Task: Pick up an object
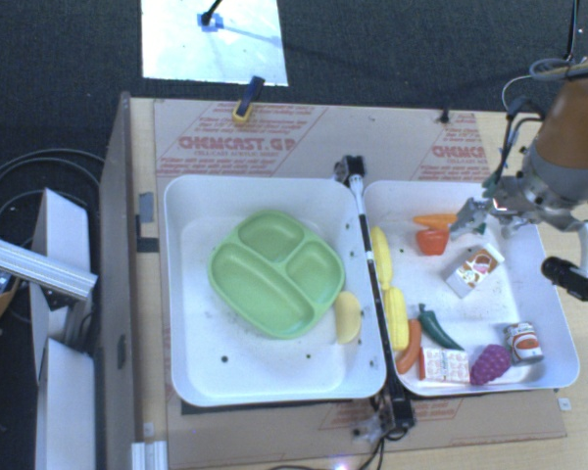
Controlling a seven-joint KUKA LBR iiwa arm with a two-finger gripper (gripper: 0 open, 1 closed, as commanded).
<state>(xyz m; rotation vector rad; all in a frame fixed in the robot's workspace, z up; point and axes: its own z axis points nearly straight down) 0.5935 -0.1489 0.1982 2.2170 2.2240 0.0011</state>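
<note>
Camera view: gripper (477,215) hangs at right-centre of frame over the right bin (559,336); finger state cannot be told. Small juice carton (472,268) lies just below it, likely light and stiff; grasp across its narrow sides.

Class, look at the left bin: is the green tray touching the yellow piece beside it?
Touching. The camera view shows the yellow piece pressed against the green tray's lower right rim, with no white bin floor between them.
</note>
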